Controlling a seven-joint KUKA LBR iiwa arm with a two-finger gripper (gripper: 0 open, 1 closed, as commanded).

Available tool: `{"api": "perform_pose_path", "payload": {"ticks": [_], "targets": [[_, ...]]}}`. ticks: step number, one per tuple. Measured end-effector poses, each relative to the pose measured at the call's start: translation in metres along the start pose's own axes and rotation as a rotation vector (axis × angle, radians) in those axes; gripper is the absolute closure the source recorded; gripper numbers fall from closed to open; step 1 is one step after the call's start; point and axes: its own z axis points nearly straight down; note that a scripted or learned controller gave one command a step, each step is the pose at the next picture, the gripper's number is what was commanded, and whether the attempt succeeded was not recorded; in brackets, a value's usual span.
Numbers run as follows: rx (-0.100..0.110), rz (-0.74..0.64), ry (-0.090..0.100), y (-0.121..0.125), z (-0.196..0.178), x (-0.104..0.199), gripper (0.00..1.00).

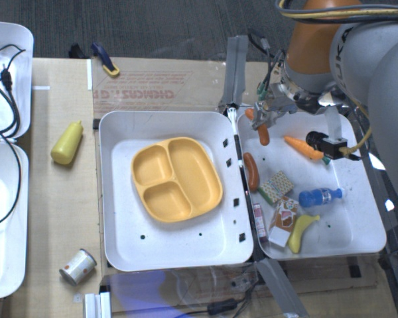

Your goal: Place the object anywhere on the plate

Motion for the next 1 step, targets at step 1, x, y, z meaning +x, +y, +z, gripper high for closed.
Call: {"api": "perform_pose_path", "payload": {"ticks": [1], "targets": [[0.001,-0.168,0.002,-0.0451,0.0001,0.0549,1.0]]}}
